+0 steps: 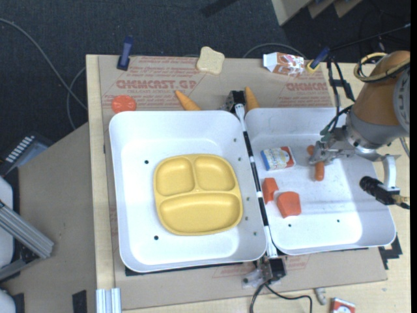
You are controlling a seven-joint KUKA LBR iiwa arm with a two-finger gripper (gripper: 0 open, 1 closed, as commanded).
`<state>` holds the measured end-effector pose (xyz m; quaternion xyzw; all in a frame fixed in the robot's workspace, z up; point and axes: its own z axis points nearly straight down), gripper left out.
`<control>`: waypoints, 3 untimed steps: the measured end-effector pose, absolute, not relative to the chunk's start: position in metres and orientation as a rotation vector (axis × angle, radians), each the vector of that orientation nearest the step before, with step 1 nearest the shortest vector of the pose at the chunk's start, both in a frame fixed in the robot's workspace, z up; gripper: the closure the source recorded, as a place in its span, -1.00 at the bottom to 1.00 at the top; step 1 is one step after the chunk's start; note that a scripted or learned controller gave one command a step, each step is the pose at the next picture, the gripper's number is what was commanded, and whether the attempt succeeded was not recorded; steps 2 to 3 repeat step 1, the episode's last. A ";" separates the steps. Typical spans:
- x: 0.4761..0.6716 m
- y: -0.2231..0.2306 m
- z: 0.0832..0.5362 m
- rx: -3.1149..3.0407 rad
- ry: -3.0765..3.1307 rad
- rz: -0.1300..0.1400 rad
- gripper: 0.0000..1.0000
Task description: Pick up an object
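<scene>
The arm's gripper [320, 154] is seen low over the right bin [339, 230], reaching in from the right, and a small orange-red stick-shaped piece [318, 171] (maybe a toy sausage or carrot) is seen directly below its tip, touching or nearly touching it. Whether the jaws are wide, narrow or closed on that piece cannot be told; the tip is dark and cluttered with cables. Other candidates are lying in the same bin: a small white and blue carton [277, 158] just left of the gripper, an orange block [269, 189] by the bin's left wall, and a red-orange chunk [288, 203] beside it. A yellow divided plate [197, 194] sits in the left bin [130, 175], well apart from the action. Risks from here, as judged: the stick piece is thin and round, so it could be rolled or squirted out sideways if the jaws are closed off-centre; only one end might be pinched and it could be dropped on lifting. The carton is near enough to be nudged if the approach drifts left. A closure on nothing is likely if the piece is actually beside the jaws, not between them. Loose items on the desk [163, 77] behind the bins are not at risk.
</scene>
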<state>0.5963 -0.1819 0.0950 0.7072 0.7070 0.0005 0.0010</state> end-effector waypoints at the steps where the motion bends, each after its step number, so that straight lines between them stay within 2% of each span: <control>1: 0.650 -0.126 0.084 2.223 2.226 -0.002 1.00; 3: 0.650 -0.126 0.084 2.223 2.226 -0.002 1.00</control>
